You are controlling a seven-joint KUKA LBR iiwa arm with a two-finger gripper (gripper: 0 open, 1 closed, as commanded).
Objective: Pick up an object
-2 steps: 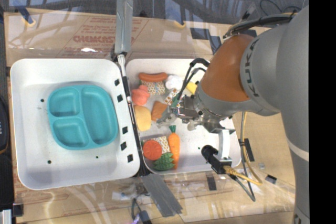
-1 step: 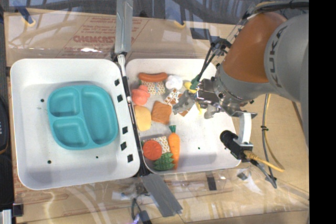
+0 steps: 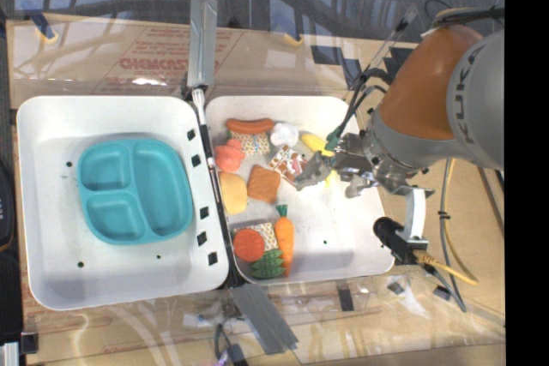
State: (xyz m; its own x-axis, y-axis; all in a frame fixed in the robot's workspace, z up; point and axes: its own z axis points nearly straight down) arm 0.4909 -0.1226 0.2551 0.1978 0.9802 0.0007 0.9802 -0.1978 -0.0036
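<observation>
My gripper (image 3: 310, 171) hangs low over the middle of the right bin (image 3: 343, 249), reaching in from the right. Its tip is beside a small patterned packet (image 3: 284, 159) and just right of a brown toast slice (image 3: 263, 183). A yellow piece (image 3: 314, 141) lies just behind it. Other toy foods in this bin are a sausage (image 3: 250, 126), a white lump (image 3: 283, 134), a peach-coloured ball (image 3: 228, 156), a yellow lemon shape (image 3: 232, 192), a red tomato (image 3: 249, 244), a carrot (image 3: 284, 237) and a green vegetable (image 3: 267, 265). I see nothing clearly held.
The left bin (image 3: 43, 184) holds a teal divided plate (image 3: 135, 189). A grey divider bar (image 3: 202, 47) runs between the bins at the back. The arm's orange and grey body (image 3: 429, 99) and its cables cover the right bin's right rim.
</observation>
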